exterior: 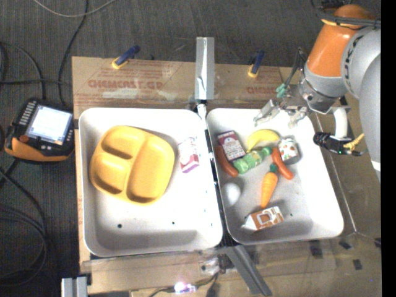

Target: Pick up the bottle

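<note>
— Where's the bottle (254,160)?

— Green one, lying on its side in the right bin (322,224), just below the banana (262,138), between the dark red carton (230,145) and the sausage (282,164), crowded by all three.

— And my pincer (281,111)?

— Above the banana, over the bin's far rim, fingers spread and holding nothing.

— Then I'd come down past the banana, turn the fingers across the bottle's narrow width, and close mid-body so the neighbours aren't caught.

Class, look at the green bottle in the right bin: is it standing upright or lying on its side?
Lying on its side: the green bottle stretches flat along the right bin's floor beside the banana.
</note>
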Motion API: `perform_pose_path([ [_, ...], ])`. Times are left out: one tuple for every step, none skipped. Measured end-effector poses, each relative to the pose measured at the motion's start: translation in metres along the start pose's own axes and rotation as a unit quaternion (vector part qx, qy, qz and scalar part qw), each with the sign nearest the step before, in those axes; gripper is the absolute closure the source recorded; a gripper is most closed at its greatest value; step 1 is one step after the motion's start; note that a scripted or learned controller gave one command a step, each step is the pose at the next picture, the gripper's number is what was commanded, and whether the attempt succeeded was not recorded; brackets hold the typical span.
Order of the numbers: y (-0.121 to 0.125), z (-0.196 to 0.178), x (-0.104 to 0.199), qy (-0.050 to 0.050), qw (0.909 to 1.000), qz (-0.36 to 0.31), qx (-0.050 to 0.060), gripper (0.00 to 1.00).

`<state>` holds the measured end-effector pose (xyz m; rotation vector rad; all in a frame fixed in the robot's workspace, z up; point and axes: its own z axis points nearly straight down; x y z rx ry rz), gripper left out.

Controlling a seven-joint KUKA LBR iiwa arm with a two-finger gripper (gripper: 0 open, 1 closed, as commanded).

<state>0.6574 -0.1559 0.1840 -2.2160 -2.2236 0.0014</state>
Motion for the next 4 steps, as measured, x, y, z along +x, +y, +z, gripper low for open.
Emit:
perform_pose_path([
  [-0.054,0.073,0.057,-0.001,0.9978,0.066,0.001,0.00],
  [-0.052,0.095,0.059,-0.003,1.0000,-0.005,-0.004,0.00],
  [-0.051,0.085,0.059,-0.002,1.0000,-0.005,-0.006,1.00],
  [-0.044,-0.032,0.124,-0.001,0.9928,-0.120,-0.001,1.00],
])
